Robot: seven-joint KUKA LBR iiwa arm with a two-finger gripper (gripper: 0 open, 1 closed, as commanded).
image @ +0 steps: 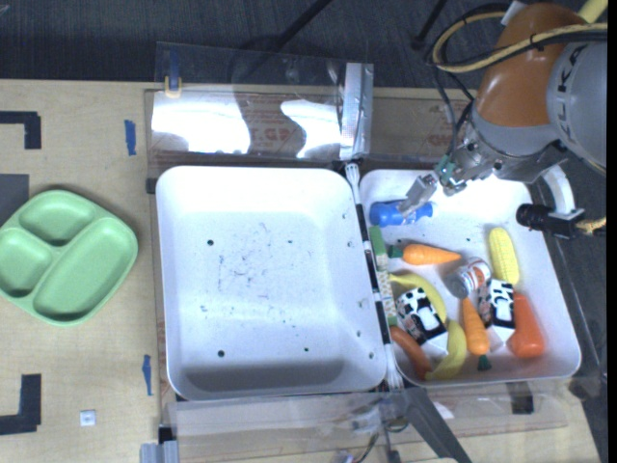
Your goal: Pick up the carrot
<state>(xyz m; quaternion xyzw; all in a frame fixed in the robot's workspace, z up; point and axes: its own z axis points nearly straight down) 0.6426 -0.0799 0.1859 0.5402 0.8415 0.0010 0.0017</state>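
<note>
An orange carrot [431, 255] with a green tip lies in the right bin [554, 287], near its left-centre. A second, smaller carrot [473, 331] lies further toward the front, and a thick orange-red one [523, 328] sits at the front right. My gripper [419, 197] hangs over the back left part of the right bin, just above a blue object [389, 213]. It is behind the nearest carrot and apart from it. Nothing shows held in it.
The right bin also holds a yellow corn cob [502, 255], a banana [441, 309], two black-and-white items [417, 310] and a shiny can [469, 280]. The left bin [193, 287] sits beside it. A green divided plate [64, 255] lies at the far left.
</note>
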